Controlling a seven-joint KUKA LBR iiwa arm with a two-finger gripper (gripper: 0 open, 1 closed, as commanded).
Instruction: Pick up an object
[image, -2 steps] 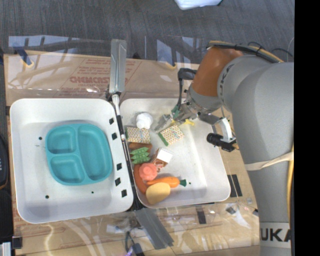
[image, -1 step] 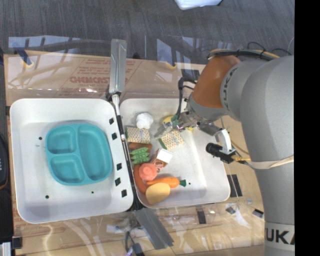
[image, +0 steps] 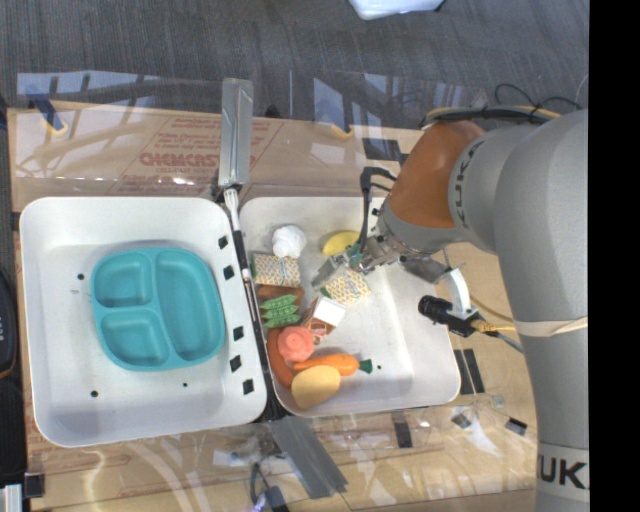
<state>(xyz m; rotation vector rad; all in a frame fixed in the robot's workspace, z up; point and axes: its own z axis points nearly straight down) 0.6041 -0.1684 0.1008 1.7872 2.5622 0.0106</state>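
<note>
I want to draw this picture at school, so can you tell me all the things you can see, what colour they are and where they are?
Bins: 2, white, side by side on the bench.
Divided tray: 1, teal, lying in the left bin.
Round ball: 1, white, top of the right bin.
Lemon: 1, yellow, right of the ball.
Patterned packets: 2, cream, one under the ball, one by the jaws.
Green beans: 1 bunch, green, left side of the right bin.
Pink toy: 1, pink, lower in the right bin.
Carrot: 1, orange, beside the pink toy.
Mango-like fruit: 1, yellow-orange, bottom of the right bin.
Arm: 1, grey with an orange band, from the right.
Jaws: 1 pair, dark, over the right bin.
</note>
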